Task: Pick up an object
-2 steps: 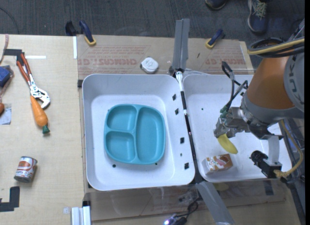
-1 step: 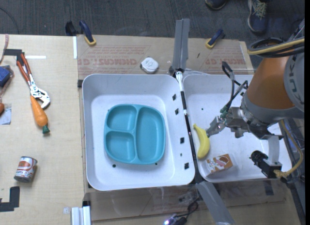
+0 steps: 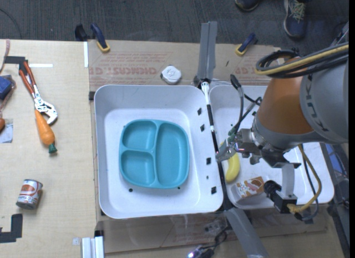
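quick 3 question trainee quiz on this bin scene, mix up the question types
1. True or false: the turquoise divided plastic plate lies in the left white bin.
2. What lies nearest the yellow banana? A) orange carrot B) small tin can C) brown and white packet
3. Fill in: the grey arm with the orange band hangs over the ____ bin.

Key: 1 true; 2 C; 3 right

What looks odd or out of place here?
Nothing is spilled or broken. The carrot, wrench and can lie outside on the bench, while the teal plate sits slightly askew in the left bin.
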You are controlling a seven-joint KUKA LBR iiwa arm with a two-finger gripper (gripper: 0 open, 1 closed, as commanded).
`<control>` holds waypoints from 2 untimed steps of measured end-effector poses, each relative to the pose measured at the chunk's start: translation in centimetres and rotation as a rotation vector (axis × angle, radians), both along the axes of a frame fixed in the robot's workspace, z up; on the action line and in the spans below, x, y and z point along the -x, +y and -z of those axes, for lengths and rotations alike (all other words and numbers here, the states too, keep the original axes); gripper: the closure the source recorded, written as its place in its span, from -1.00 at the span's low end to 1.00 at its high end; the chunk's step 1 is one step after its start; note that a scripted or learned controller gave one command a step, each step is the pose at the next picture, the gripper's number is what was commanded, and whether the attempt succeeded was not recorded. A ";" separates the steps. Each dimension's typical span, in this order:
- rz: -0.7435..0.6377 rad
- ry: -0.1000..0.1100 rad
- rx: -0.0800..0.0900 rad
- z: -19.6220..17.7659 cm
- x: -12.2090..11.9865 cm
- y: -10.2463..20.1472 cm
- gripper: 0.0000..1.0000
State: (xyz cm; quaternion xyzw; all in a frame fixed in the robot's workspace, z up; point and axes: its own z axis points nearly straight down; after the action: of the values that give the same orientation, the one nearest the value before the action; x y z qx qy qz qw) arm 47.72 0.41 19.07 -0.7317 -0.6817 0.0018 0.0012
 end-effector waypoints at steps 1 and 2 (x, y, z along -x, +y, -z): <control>-0.013 -0.001 0.001 0.0 -4.3 -6.7 -1.00; -0.016 -0.002 -0.001 10.0 0.0 -10.1 -1.00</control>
State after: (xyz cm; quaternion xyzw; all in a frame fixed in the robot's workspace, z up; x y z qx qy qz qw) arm 47.76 -9.69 9.09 -0.7263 -0.6874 0.0010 0.0009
